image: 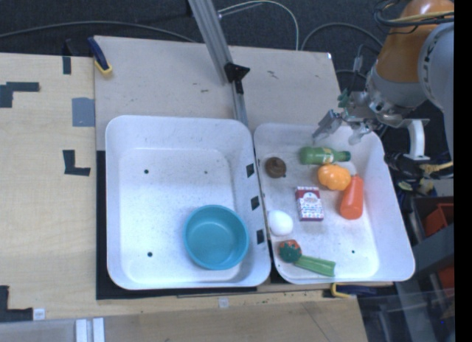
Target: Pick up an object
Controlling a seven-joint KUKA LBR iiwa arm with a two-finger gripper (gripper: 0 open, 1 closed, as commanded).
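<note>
My gripper (342, 130) hangs over the far edge of the right bin (393, 219), open, with nothing between its fingers. Just below it in the bin lies a green bottle (323, 155). An orange fruit (334, 178) and an orange-red carrot (352, 197) lie beside that. A small red box (310, 204), a white egg (280, 222) and a brown round item (275, 166) sit nearer the bin's left wall. A green vegetable with a red end (304, 259) lies by the front rim.
The left bin (112, 186) holds a blue bowl (215, 236) at its front right. A slanted metal pole (214, 31) meets the bench behind the divider between the bins. Cables run behind the bench.
</note>
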